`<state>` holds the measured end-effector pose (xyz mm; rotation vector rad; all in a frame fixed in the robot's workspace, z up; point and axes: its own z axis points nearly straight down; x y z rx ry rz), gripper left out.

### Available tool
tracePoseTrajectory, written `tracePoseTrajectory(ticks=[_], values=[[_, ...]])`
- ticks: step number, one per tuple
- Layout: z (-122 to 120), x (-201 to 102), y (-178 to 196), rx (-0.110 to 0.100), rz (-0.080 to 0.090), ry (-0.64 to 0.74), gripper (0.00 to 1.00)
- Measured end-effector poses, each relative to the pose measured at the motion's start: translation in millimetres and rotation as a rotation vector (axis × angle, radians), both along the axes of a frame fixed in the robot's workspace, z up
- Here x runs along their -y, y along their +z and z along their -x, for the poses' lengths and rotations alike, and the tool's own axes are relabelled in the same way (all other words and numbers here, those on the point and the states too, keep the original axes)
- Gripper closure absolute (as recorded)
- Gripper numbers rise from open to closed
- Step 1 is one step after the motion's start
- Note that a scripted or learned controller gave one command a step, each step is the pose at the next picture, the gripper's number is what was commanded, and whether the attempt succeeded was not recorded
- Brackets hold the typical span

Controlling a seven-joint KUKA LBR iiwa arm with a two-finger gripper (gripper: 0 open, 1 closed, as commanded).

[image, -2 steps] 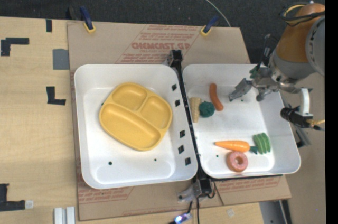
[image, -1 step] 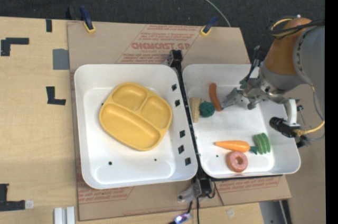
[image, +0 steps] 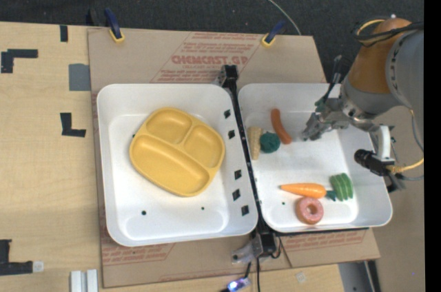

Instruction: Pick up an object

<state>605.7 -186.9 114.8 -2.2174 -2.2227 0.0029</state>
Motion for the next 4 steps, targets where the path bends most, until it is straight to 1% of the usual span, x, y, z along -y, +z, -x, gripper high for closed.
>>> tracePoseTrajectory(ticks=[1, 2, 3, 4], values=[[-3.3, 8.8, 57.0, 0.006, 0.002, -0.001, 1.00], [-4.6, 8.5, 110.4, 0.007, 0.002, -0.001, 1.00], [-10.1, -44.4, 119.6, 0.003, -0.001, 0.004, 1.00], [-20.9, -104.9, 125.3, 0.003, -0.002, 0.005, 1.00]])
